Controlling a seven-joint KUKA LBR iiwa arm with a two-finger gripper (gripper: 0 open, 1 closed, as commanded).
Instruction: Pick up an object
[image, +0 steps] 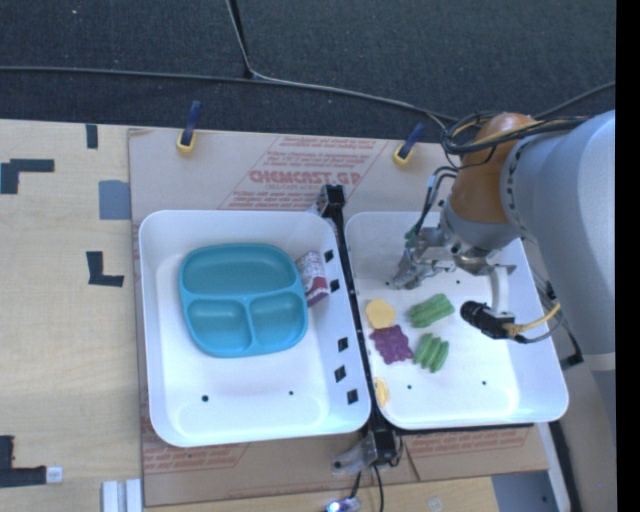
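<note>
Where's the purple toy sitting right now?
The purple toy lies in the right bin, near its left wall, just below the yellow piece and left of the lower green piece.

A light wood bench (60, 330) with a cardboard sheet (290, 170) on it. Behind lies dark floor (400, 50), maybe carpet, crossed by a cable (300, 82).

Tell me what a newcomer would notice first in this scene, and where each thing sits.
First, the big turquoise divided plate lying flat in the left bin, with a small red-and-white can against its right edge. Next, the grey arm with its orange band reaching into the right bin, its pincer low near the bin's upper left. Just below lie small toys: two green pieces, a yellow one and a purple one.
</note>
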